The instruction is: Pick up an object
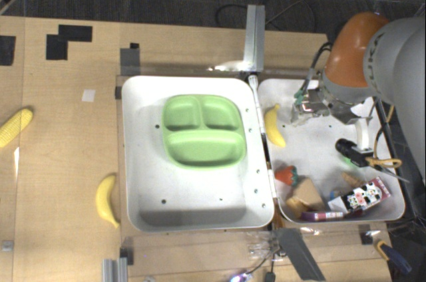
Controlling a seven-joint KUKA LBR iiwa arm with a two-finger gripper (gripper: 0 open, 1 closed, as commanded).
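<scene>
Nearest the camera, the right bin's front corner is crowded: a tan block, a red piece and a patterned box lie touching or just beside one another. A grab there could well catch two things or slip off an edge. Farther back, a yellow banana, curved and smooth, lies alone against the bin's left wall, a likelier target, though the wall may block one finger. Beyond it the claw hovers near the banana; whether it is spread or pressed together cannot be told.
</scene>
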